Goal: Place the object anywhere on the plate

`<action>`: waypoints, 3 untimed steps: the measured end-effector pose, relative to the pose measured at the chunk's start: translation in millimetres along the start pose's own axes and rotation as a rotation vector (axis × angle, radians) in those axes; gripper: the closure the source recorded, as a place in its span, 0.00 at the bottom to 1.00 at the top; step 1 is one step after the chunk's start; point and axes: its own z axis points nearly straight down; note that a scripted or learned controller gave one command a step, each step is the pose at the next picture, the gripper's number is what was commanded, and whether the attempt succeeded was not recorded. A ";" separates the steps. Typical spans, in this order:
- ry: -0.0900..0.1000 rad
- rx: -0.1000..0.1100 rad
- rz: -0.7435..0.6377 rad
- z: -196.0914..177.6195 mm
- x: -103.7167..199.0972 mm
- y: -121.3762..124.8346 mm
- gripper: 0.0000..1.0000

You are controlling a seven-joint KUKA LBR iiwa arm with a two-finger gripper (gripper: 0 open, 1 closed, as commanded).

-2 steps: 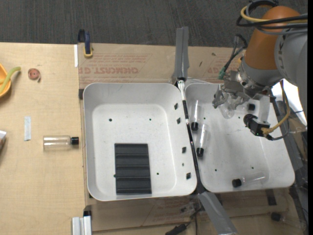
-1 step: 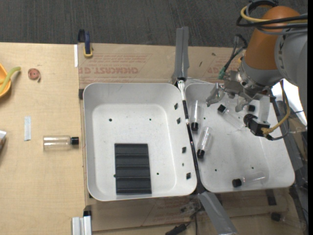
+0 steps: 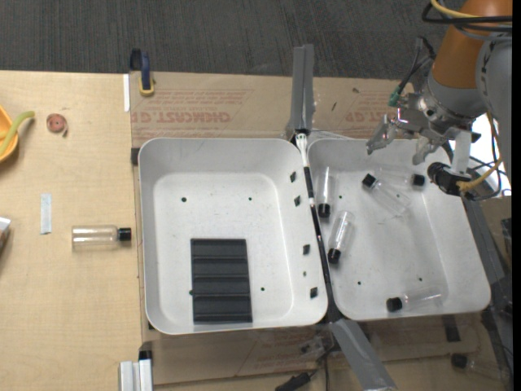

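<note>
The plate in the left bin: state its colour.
Black, ribbed plate, clearest in the camera view.

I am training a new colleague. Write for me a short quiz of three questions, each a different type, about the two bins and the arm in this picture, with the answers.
1. True or false: the dark ribbed plate lies in the left bin.
2. How many clear vials with black caps lie in the right bin?
3. The gripper is: A) over the top edge of the right bin, B) on the plate, C) beside the vial on the bench.

Key
1. True.
2. Four: two near the divider, one near the top, one near the bottom edge.
3. A.
</note>
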 end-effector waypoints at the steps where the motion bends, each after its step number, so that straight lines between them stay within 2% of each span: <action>1: 0.000 -0.003 -0.071 -41.6 -65.3 24.9 0.00; 2: 0.001 -0.002 -0.139 -158.0 -98.5 -17.7 0.00; 3: 0.000 -0.001 0.044 -194.0 13.7 6.1 0.00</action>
